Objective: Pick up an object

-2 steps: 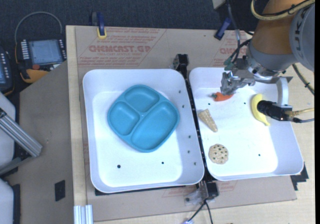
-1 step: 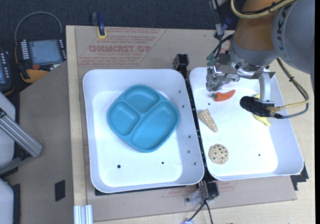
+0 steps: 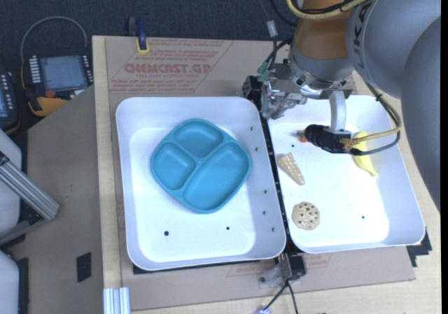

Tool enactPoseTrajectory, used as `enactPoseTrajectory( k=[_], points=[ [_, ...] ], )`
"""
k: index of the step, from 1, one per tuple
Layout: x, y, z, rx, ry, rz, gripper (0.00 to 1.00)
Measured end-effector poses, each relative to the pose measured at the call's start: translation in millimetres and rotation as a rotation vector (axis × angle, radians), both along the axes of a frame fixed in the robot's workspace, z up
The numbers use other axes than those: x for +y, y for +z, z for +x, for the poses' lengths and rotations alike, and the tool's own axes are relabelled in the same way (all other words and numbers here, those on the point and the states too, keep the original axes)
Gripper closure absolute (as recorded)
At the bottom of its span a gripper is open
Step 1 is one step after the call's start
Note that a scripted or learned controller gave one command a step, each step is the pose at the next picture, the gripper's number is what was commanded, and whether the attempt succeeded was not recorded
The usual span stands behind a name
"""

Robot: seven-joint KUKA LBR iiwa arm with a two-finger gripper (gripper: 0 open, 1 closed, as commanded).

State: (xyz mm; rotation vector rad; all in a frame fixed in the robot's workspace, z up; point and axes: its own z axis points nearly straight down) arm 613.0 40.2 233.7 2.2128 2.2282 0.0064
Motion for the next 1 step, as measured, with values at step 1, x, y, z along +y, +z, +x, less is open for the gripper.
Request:
enactPoseTrajectory(
  k=[1],
  points=[
    [51.4,0.1,20.8,0.000,-0.001,0.000,1.00]
  ],
)
